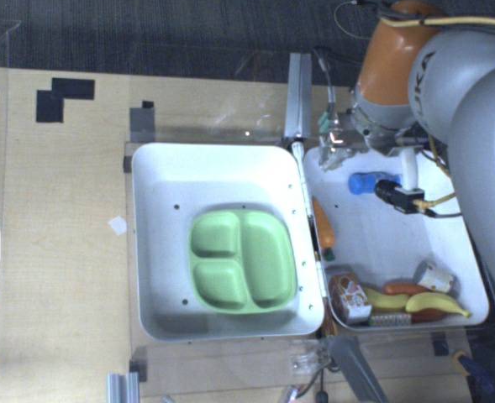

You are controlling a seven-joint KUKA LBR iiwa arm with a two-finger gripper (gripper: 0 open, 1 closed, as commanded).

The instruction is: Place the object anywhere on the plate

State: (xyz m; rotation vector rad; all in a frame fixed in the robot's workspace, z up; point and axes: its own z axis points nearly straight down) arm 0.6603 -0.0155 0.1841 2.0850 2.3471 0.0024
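Observation:
A green plate (243,259) with three compartments lies in the left white bin (159,225). Nothing rests on it. My gripper (334,139) hangs over the far left corner of the right bin (461,259), below the orange band of the arm. A small blue object (365,183) lies on the bin floor just below and right of the gripper, apart from it. The arm's body hides the far right part of that bin.
An orange carrot (323,225) lies along the right bin's left wall. At its near edge sit a brown packet (350,296), a banana (428,305), a red pepper (405,290) and a small pale cup (432,275). A metal divider (296,99) stands between the bins.

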